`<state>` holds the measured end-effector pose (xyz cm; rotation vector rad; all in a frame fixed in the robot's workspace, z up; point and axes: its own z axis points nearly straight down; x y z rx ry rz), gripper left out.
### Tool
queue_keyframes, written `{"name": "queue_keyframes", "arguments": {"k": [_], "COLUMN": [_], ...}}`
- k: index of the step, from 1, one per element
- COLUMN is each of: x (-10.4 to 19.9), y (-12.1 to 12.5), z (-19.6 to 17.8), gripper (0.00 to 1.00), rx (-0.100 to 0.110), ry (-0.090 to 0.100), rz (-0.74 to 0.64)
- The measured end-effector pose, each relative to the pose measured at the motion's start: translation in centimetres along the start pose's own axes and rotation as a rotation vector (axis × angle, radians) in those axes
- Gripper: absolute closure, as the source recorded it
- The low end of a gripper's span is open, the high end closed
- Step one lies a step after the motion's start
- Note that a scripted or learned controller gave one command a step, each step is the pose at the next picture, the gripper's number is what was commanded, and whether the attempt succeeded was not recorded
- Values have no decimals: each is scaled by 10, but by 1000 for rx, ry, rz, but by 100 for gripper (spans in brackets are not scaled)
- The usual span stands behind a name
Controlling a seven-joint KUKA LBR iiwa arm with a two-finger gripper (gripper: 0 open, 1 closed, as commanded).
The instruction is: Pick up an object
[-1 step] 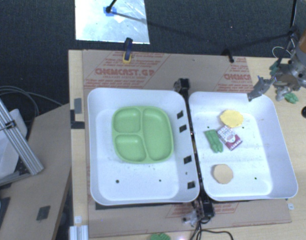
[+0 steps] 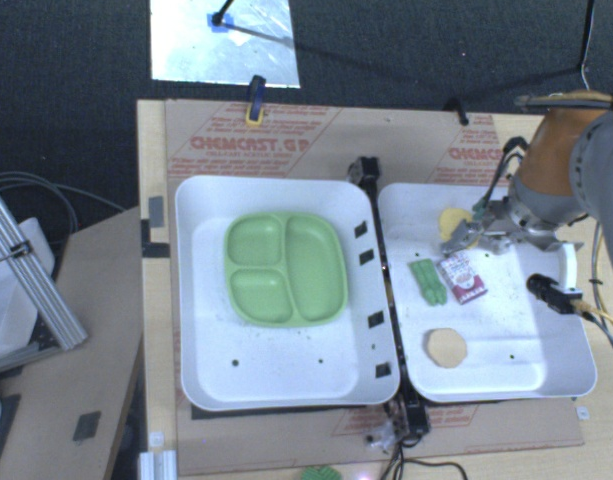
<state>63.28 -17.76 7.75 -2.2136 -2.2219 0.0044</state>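
1. Objects in the right bin (image 2: 561,363), right of frame: a yellow piece (image 2: 452,219), a green item (image 2: 427,280), a red-and-white packet (image 2: 463,276), a tan disc (image 2: 446,347).
2. The gripper (image 2: 464,236) hovers beside the yellow piece; whether it is wide or narrow, cannot tell.
3. A green divided plate (image 2: 286,268) sits in the left bin (image 2: 201,368).

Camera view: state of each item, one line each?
Gripper: low in the right bin, by the yellow piece.
Green tray: flat, upright, in the left bin.
Yellow piece: on the bin floor, at the gripper's tip.
Green block: lying flat.
Packet: lying flat, beside the green block.
Tan disc: lying flat, apart from the rest.
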Motion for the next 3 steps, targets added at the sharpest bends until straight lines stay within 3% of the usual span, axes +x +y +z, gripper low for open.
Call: {"name": "queue_keyframes", "arguments": {"k": [1, 2, 3], "x": [52, 49, 132], "y": [-73, -69, -64], "z": [-6, -17, -112], "gripper": [0, 100, 100], "rx": [0, -9, -15], "ry": [2, -2, 0], "rz": [2, 3, -8]}}
